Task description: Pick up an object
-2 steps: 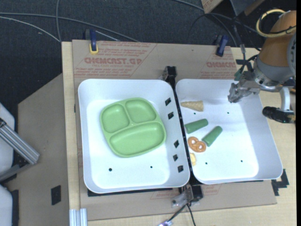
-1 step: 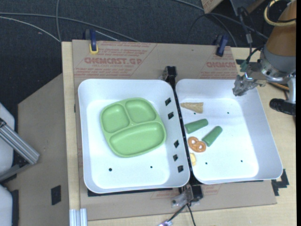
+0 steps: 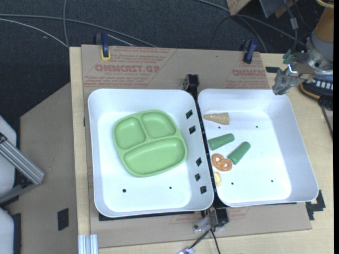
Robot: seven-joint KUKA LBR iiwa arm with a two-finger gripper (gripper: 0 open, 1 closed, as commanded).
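The table [image 3: 159,62] took up most of the frame, a brown board with red lettering along its upper edge and two clamps, one at the upper left [image 3: 106,45] and one at the upper right [image 3: 249,51]. On it sat two shallow white bins side by side, touching along the middle. The left bin [image 3: 103,142] held a green divided plate [image 3: 150,142], lying flat a little left of centre in the frame, with two small compartments at its top and one large one below. The right bin [image 3: 275,142] carried the smaller things, all gathered near its left wall: a tan wedge [image 3: 217,118] toward the top, a green cylinder [image 3: 221,141] below it, a second green cylinder [image 3: 239,152] just to the lower right of that, tilted, and an orange pretzel-shaped piece [image 3: 222,163] just beside the second cylinder's lower end. A small yellow bit [image 3: 217,179] lay lowest, tight against the wall.

The arm [image 3: 323,41] came in at the upper right corner of the frame. Its end effector [image 3: 284,83] hung above the right bin's upper right corner, well apart from the things; I could not tell whether it was spread or pressed together, and nothing showed in its grip.
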